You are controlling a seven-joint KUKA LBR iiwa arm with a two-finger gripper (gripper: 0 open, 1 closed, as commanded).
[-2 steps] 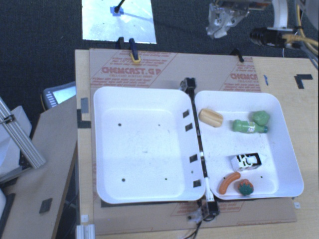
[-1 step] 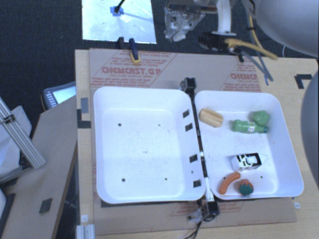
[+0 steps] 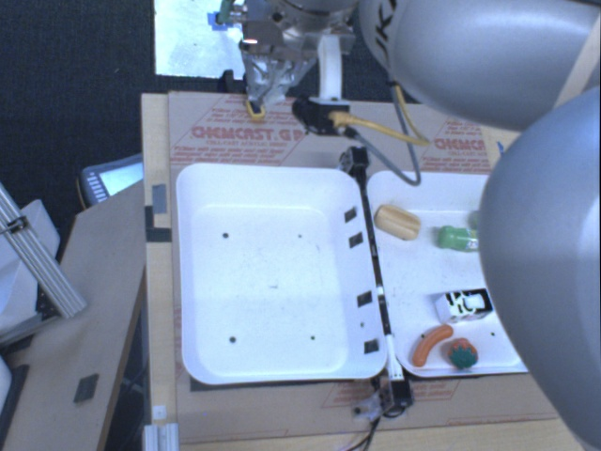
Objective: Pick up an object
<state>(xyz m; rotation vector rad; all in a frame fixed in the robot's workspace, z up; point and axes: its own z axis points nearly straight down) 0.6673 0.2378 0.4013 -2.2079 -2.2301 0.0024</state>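
Two white bins (image 3: 272, 275) side by side on brown printed board (image 3: 230, 132), dark floor beyond, gripper (image 3: 256, 109) above left bin's far edge, fingers pinching small yellow piece (image 3: 255, 113)

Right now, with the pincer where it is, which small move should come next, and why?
Probably carry the pincer toward the right bin and bring it above one object, for example the tan bread roll. The pincer hangs beyond the far edge of the left bin, over the board, while the roll, green piece and orange sausage all lie in the right bin.
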